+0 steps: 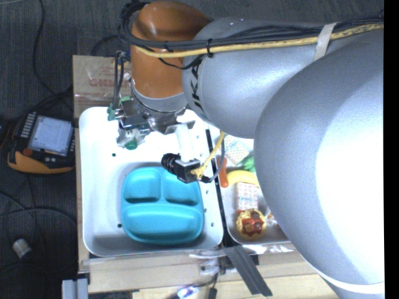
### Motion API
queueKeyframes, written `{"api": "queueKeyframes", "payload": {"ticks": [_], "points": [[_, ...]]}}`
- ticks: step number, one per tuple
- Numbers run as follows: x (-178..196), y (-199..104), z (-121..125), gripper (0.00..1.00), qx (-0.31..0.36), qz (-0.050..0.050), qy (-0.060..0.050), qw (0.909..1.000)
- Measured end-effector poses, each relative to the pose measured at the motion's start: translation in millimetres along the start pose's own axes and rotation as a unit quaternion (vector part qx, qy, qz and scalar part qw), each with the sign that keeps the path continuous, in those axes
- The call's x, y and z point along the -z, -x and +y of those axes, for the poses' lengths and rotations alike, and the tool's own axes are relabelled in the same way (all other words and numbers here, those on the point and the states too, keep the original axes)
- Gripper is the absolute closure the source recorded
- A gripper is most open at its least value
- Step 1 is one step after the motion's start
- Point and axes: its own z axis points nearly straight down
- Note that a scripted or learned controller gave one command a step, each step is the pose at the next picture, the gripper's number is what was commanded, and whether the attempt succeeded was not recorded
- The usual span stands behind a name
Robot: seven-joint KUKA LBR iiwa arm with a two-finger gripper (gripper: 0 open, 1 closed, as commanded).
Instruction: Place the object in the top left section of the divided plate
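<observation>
You have the arm [299, 104] reaching in from the right, its orange band [159, 61] sitting over the far edge of the left bin [93, 167]. The gripper [129, 132] hangs over the far left part of that bin, above bare white floor and well short of the plate. You cannot tell from this angle whether the pincer is apart or together. A small teal-green piece [129, 144] shows at its lower tip, and you cannot tell whether that is a held object or part of the tool.

The blue divided plate [163, 207] lies in the near half of the left bin, with two small sections on its far side and one large section on the near side. Its far left section [142, 185] shows bare blue.

A black fitting [177, 166] with a yellow cable hangs from the arm just over the plate's far right corner.

In the right bin [262, 246], partly hidden under the arm, you can see a banana [240, 177], a pale wrapped packet [247, 196] and a red and yellow wrapped item [250, 223]. A handheld controller [45, 141] lies on the floor to the left.
</observation>
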Motion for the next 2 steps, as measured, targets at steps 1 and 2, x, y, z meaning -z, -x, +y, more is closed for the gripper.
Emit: {"api": "queueKeyframes", "payload": {"ticks": [1, 2], "points": [[0.0, 0.2, 0.1, 0.00, 0.000, 0.000, 0.000, 1.0000], [8.1, 0.2, 0.1, 1.00, 0.000, 0.000, -0.001, 1.0000]]}}
